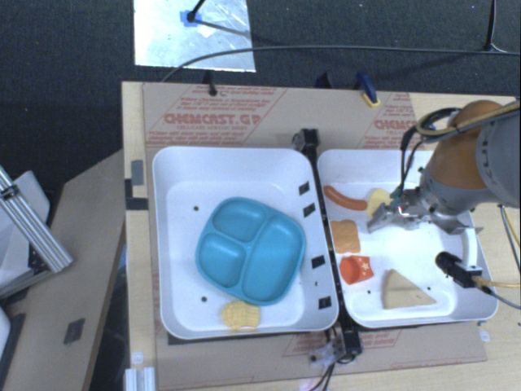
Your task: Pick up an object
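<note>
My end effector (379, 217) hovers by the yellow piece (377, 197) (grip state — I cannot tell); I'd centre over it, then descend.

Arm reaching in from the right

The grey arm with orange band (468, 149) bends down, its metal two-finger gripper (379, 215) pointing left and low.

Dark carpet floor (65, 55), silver sheet (193, 23), cardboard-topped bench (244, 112)
</note>
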You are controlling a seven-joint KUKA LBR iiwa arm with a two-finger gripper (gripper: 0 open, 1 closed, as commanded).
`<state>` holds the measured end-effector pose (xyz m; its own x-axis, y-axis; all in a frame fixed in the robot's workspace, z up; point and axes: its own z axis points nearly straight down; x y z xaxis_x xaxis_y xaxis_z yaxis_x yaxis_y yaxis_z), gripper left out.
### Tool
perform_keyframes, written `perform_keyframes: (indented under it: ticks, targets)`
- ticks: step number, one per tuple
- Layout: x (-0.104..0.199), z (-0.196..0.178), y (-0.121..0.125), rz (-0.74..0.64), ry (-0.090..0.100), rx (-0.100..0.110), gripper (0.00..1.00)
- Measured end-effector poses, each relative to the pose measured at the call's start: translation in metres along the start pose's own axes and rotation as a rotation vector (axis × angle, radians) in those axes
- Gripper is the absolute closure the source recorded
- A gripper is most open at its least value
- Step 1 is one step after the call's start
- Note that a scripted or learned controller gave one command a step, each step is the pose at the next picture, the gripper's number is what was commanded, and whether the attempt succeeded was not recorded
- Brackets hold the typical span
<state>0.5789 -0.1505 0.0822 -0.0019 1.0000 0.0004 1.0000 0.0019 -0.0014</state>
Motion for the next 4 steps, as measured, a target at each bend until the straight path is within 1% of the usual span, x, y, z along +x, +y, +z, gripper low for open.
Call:
perform_keyframes:
  ticks: [1,2,3,4]
  targets:
    - [0.0,-0.013,0.002,0.0,-0.002,-0.006,1.0]
    - [0.004,-0.076,-0.001,-0.003,-0.002,-0.007,1.0]
    - [0.006,-0.119,-0.002,-0.004,-0.001,-0.006,1.0]
    - [0.006,-0.172,0.0,-0.005,-0.002,-0.008,1.0]
